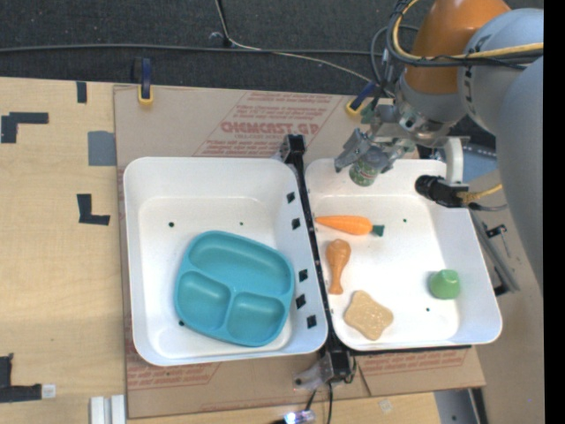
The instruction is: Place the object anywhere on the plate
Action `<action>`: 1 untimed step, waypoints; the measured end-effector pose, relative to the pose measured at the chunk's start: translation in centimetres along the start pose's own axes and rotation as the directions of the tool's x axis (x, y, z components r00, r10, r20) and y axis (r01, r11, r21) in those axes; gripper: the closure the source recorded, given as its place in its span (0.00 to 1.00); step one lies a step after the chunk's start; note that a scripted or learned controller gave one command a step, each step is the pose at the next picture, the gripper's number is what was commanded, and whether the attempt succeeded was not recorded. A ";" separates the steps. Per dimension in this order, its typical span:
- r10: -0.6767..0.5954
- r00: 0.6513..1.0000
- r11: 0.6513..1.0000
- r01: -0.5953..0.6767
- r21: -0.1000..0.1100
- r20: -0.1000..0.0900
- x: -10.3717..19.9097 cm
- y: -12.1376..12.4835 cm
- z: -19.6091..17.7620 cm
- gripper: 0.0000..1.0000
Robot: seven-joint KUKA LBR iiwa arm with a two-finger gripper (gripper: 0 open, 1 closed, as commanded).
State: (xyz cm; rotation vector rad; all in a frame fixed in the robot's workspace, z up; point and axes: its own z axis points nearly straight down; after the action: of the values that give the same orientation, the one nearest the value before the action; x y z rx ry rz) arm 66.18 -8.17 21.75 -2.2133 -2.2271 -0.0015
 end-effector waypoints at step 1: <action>0.000 1.000 1.000 0.000 0.002 0.000 5.6 -0.4 0.9 1.00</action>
State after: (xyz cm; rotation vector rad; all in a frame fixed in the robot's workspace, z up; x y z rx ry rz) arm 65.75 -2.61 20.86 -2.2127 -2.2261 0.0009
